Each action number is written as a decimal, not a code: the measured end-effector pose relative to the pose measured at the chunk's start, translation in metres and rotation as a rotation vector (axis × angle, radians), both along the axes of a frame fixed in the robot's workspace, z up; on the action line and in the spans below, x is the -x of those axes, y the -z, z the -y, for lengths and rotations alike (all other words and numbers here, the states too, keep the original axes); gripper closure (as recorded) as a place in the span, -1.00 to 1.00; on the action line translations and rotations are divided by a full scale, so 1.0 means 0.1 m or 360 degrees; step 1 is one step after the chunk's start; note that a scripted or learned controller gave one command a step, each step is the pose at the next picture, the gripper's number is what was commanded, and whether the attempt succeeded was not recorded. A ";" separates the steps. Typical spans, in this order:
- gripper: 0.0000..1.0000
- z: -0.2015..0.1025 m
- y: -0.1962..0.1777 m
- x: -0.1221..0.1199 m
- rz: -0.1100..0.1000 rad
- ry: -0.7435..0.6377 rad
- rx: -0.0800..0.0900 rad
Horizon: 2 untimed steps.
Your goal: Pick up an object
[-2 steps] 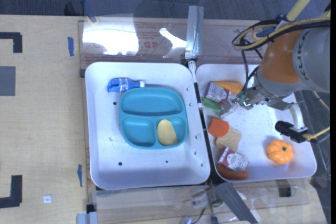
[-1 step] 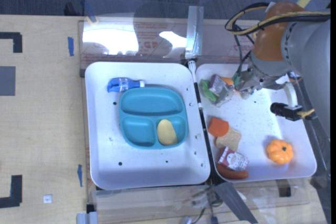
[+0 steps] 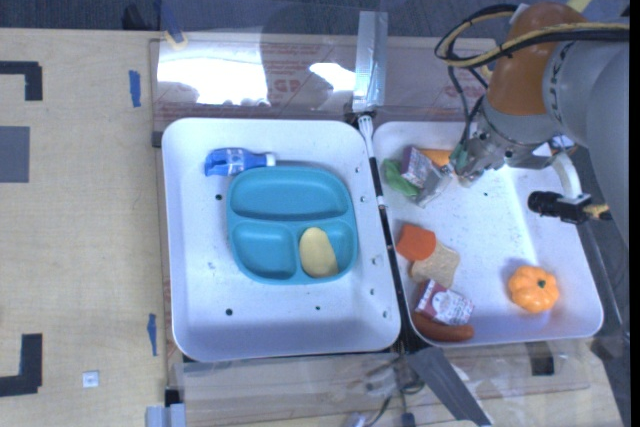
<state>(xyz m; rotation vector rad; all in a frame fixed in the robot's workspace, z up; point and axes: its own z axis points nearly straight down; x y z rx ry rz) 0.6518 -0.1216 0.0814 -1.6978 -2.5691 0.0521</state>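
Over right bin (image 3: 575,310), gripper (image 3: 468,161), unreadable packets (image 3: 444,302)

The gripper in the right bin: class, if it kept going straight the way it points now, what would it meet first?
The gripper points down and toward the left, so it would probably first meet the crinkled silver packet beside the green item. Depth is hard to judge from one slanted view.
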 end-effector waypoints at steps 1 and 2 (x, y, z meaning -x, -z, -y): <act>-1.00 -0.04 0.00 -0.05 0.0034 0.0324 0.0017; -1.00 -0.84 -1.08 0.09 0.0127 0.0359 0.0017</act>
